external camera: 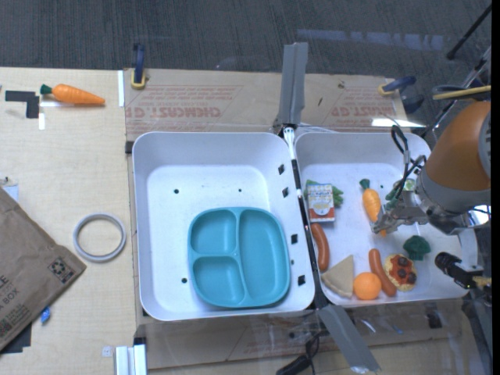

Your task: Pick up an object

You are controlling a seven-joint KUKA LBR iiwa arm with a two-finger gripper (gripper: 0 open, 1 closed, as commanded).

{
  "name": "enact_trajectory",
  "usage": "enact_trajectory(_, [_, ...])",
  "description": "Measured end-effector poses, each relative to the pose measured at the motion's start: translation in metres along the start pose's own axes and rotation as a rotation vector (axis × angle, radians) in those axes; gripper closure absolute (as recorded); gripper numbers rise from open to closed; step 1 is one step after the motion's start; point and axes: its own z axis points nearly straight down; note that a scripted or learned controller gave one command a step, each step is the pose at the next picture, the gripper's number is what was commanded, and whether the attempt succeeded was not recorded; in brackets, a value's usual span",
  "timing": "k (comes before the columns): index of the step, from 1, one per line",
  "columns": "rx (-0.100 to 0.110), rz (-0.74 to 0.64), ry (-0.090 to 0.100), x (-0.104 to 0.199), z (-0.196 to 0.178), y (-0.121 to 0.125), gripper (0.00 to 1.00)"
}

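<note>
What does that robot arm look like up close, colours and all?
The arm is a thick, rounded tube: a broad orange band, then a grey wrist section below it. Thin black cables loop along its left side. At its end sits a small metallic grey gripper, far slimmer than the arm.

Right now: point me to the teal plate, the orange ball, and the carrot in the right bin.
teal plate [205, 283], camera view, bare floor of its lower-left compartment.
orange ball [366, 286], camera view, middle of its top.
carrot in the right bin [372, 205], camera view, mid-body.
</note>
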Motion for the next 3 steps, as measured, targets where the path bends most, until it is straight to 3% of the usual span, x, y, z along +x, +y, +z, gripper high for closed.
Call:
enact_trajectory(1, [-0.002,-0.270,-0.001,0.041,0.009,0.037,1.00])
enact_trajectory(2, [-0.003,-0.268,-0.004,0.039,0.008,0.038,0.00])
enact_trajectory(3, [-0.007,-0.315,-0.008,0.042,0.006,0.080,0.00])
